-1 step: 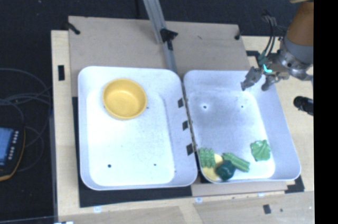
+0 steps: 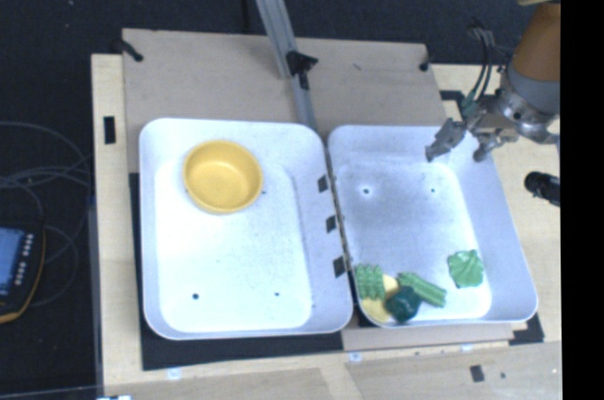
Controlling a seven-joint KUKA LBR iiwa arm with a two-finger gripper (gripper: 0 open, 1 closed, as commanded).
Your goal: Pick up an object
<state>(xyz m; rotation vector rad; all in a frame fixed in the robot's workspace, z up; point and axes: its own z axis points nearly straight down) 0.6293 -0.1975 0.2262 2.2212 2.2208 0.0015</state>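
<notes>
My gripper [image 2: 462, 144] hangs over the far right corner of the right bin [image 2: 406, 200], open, with nothing between its fingers. Several small objects lie along that bin's near edge, well away from it: a light green piece [image 2: 464, 268] at the right, a long green piece [image 2: 423, 288], a dark green lump [image 2: 403, 305] resting on a yellow piece [image 2: 378, 307], and a light green studded block [image 2: 368, 278] at the near left corner.
A yellow bowl [image 2: 223, 175] sits in the far part of the left bin [image 2: 236, 294]. A grey metal post [image 2: 274, 11] slants up from between the bins at the back. Cables run from the arm at the right.
</notes>
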